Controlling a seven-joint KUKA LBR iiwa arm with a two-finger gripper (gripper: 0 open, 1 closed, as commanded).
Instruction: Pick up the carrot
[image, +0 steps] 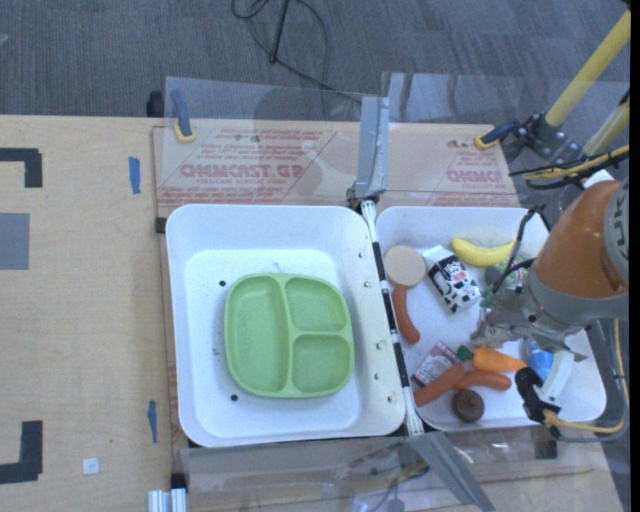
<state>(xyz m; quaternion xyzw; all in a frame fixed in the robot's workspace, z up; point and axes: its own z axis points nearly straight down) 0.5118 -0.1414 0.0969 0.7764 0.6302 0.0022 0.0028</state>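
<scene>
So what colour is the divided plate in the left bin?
Light green, plain; the plate shows clearly in the camera view.

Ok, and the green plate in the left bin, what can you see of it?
The green plate is a rounded-square divided dish, seemingly smooth plastic, with three compartments: one long section on its left, two smaller ones on its right. It lies flat, right side up, roughly centred on the floor of the left bin, with nothing in it or touching it.

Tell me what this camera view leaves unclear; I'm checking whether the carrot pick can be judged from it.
- Hand: its fingers sit under the arm's wrist, so contact with the carrot is unreadable.
- Right bin: the arm hides part of its right side.
- Blue item: mostly covered by the wrist, unidentifiable.
</scene>
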